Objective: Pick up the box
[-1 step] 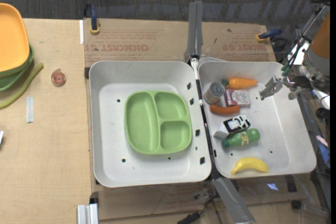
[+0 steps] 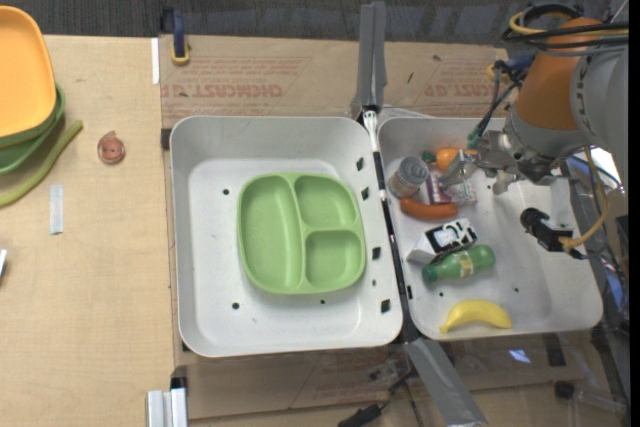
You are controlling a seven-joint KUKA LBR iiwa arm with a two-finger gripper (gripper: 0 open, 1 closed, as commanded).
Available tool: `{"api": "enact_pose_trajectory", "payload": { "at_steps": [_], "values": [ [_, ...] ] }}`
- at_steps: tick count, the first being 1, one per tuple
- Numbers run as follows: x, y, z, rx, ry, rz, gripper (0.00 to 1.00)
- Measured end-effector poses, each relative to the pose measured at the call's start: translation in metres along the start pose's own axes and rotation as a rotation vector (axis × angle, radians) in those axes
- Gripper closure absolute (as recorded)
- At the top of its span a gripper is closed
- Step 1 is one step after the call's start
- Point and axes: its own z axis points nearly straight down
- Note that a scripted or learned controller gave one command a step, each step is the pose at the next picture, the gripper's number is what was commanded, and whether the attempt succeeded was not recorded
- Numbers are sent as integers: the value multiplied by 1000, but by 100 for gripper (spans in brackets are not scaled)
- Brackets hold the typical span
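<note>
inside right bin [image 2: 560, 315]: box [image 2: 451, 236]

left bin [image 2: 190, 215]: divided plate [image 2: 300, 233] inside | right bin [image 2: 560, 305]: can [image 2: 408, 177] at back-left; box [image 2: 450, 236] mid-left; bottle [image 2: 458, 264] just before box; banana [image 2: 476, 316] nearest front | gripper [image 2: 470, 167] right of can

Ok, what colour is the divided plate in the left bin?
Light green: the divided plate has three compartments, seen best in the camera view, lying in the white left bin.
</note>
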Motion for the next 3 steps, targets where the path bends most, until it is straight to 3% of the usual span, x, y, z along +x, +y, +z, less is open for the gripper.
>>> {"api": "enact_pose_trajectory", "payload": {
  "at_steps": [1, 2, 3],
  "values": [
    [46, 21, 0, -2, -4, 96, 0],
    [44, 13, -1, -4, -2, -20, 0],
    [44, 13, -11, -5, -2, -20, 100]
  ]
}}
